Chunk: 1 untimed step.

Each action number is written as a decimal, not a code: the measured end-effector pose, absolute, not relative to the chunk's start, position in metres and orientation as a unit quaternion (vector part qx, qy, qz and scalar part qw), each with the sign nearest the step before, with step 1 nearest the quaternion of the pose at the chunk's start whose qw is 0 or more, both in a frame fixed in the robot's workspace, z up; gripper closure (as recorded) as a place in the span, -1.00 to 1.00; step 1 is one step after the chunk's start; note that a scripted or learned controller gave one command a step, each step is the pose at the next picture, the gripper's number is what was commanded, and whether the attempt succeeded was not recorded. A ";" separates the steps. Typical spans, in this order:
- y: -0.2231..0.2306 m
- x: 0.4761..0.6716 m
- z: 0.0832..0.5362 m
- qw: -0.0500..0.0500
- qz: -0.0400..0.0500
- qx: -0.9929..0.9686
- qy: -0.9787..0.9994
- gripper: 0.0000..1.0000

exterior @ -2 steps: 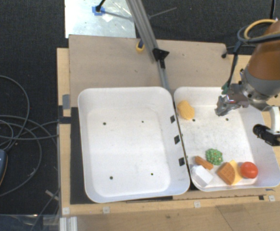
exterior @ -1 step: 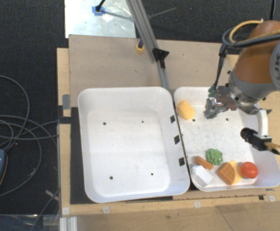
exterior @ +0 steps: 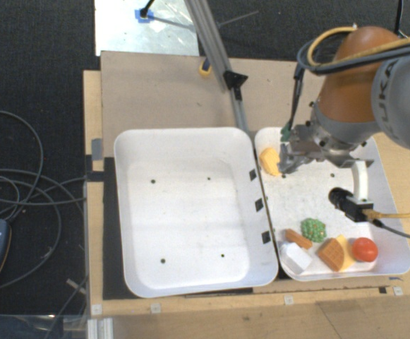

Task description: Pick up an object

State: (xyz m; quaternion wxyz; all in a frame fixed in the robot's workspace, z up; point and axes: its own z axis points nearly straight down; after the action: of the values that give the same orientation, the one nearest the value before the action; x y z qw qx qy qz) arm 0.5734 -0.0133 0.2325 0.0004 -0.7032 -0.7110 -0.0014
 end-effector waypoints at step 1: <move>0.044 0.563 0.242 0.000 -0.001 -0.703 -0.711 1.00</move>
State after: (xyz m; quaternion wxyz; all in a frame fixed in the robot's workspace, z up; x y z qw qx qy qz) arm 0.5627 0.0436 0.2419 0.0005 -0.7028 -0.7114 -0.0015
